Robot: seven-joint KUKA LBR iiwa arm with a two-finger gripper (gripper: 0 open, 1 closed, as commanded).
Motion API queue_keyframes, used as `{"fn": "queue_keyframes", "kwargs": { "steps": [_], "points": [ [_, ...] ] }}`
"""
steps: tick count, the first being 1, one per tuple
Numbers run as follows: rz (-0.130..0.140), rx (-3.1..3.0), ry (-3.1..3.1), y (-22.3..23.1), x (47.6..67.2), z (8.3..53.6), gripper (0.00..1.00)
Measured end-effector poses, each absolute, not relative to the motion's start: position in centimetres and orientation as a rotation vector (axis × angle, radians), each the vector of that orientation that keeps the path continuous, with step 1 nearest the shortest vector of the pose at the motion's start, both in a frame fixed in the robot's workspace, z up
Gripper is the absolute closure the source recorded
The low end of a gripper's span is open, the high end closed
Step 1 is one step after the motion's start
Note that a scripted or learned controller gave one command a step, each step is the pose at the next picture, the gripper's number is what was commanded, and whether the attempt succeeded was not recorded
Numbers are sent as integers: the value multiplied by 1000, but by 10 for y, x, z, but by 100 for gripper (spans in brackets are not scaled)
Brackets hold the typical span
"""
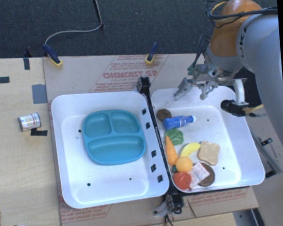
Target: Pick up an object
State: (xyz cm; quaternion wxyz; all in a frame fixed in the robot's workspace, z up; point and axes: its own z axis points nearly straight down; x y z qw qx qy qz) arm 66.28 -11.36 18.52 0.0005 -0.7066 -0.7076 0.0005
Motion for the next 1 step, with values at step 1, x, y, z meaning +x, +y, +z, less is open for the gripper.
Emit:
{"fn": "queue_keyframes", "kwargs": {
  "steps": [1],
  "points": [
    [2, -2220, -2222, -83, 607, 184, 0]
  ]
}}
